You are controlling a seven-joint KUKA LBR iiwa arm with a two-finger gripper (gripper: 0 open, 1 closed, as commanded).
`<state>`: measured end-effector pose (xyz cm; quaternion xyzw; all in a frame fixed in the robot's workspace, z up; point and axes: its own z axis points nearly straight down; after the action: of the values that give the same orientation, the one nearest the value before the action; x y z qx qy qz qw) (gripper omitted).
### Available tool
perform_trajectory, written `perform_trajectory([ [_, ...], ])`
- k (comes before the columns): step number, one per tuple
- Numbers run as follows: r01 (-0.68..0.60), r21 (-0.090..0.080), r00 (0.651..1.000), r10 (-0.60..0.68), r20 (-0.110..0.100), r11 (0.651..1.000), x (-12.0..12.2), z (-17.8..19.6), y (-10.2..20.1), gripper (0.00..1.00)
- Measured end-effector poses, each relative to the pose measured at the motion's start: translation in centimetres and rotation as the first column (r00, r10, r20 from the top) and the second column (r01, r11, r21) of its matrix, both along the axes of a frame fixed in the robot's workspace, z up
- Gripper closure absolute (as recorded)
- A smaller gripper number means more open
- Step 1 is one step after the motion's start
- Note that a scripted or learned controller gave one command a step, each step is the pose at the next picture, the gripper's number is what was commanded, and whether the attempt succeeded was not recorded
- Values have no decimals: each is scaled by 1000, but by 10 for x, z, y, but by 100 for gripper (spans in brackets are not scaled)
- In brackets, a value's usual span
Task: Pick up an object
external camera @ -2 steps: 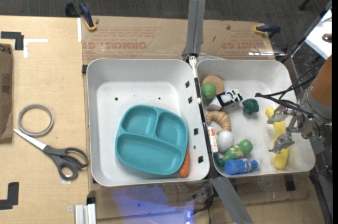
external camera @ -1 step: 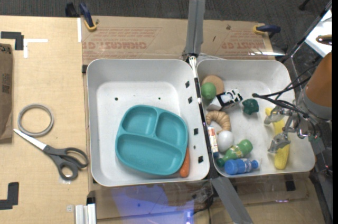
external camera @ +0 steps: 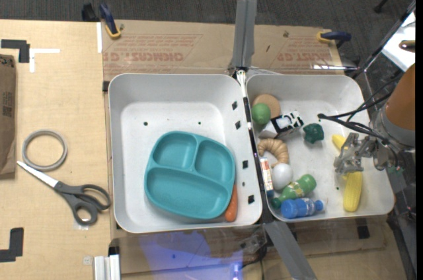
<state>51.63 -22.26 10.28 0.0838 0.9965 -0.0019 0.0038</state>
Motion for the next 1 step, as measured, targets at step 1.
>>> perform_trajectory([
  [1, 0, 0, 1000, 0, 0, 1000, 0, 0, 0, 0],
])
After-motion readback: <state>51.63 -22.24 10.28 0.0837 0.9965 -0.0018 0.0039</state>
